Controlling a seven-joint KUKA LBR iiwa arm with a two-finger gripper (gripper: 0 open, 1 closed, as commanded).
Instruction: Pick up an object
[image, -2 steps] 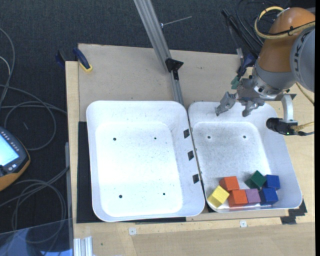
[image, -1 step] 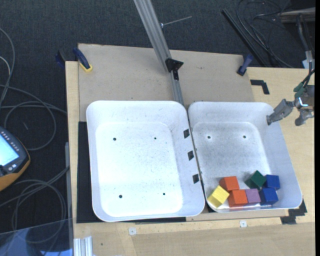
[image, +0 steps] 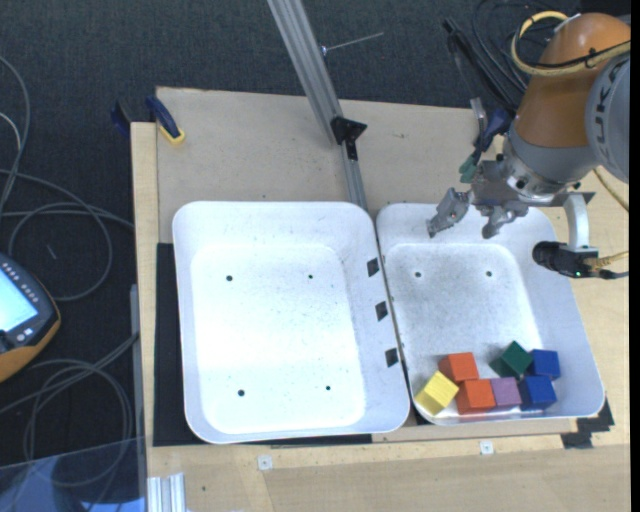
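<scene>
The 2 white bins sit side by side; the right bin (image: 560, 330) holds all candidate objects. The arm (image: 565, 90) hangs over that bin's far end, gripper (image: 470, 218) spread apart and holding nothing. Judged progress: no pick made; approach, descent and grasp remain. The block cluster (image: 490, 378) is packed into the near corner, blocks touching, near the wall, which may hinder finger entry.

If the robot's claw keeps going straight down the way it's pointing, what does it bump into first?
Probably the bare white floor at the far end of the right bin. The gripper points down there, well away from the blocks, though depth is hard to judge.
</scene>
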